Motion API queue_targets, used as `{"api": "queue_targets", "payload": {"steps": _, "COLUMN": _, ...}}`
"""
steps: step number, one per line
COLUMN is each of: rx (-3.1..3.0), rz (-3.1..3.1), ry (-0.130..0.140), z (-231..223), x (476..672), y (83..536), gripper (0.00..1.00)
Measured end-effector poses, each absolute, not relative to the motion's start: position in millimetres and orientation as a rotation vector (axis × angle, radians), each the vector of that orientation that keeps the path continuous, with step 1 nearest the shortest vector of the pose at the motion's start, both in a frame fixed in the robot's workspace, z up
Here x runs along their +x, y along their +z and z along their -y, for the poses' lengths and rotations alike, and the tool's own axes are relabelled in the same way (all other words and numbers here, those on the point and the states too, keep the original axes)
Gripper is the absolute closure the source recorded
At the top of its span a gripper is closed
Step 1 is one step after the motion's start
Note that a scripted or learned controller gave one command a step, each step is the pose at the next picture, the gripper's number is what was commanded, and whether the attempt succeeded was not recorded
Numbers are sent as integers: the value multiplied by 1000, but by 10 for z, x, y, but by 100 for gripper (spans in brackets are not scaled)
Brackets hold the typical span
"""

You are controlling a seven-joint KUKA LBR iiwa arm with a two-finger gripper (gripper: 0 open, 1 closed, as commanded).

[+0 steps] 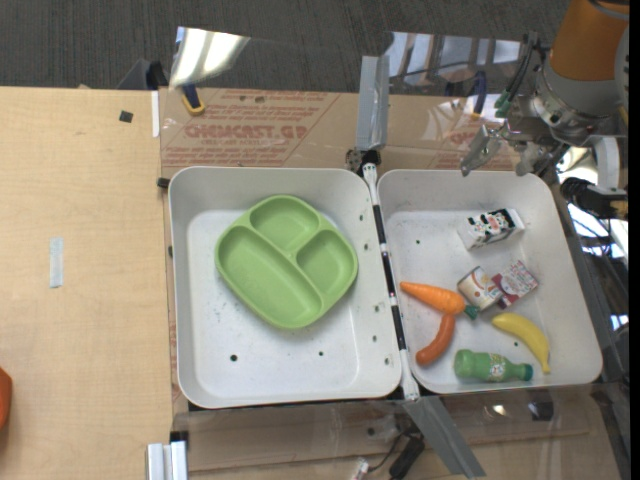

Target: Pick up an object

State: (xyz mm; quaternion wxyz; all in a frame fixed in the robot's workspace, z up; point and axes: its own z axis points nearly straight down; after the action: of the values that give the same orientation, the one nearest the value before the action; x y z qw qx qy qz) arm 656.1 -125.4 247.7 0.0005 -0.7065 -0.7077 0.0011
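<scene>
— What sort of place was it?
— A robotics lab: a grey-and-orange industrial arm (590,38) stood over a plywood bench (70,268) bearing two white bins (185,298), with toy food (500,313), clear shields (450,58) and cables (600,203).

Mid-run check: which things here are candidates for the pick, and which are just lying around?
Pick candidates, all in the right bin:
carrot
sausage
banana
green bottle
milk carton
small packet
small carton

Lying about:
green plate, in the left bin
cardboard sheet behind the bins

The gripper hangs above the right bin's far edge.
</scene>
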Motion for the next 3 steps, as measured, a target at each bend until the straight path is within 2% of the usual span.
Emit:
{"api": "queue_targets", "payload": {"steps": 1, "rx": -2242, "rz": 2198, "ry": 2, "z": 1928, "x": 6069, "y": 1003, "gripper": 0}}
{"api": "queue_targets", "payload": {"steps": 2, "rx": -2219, "rz": 2222, "ry": 2, "z": 1897, "x": 5480, "y": 908, "gripper": 0}}
{"api": "queue_targets", "payload": {"steps": 3, "rx": -2236, "rz": 2207, "ry": 1, "z": 1816, "x": 5898, "y": 911, "gripper": 0}}
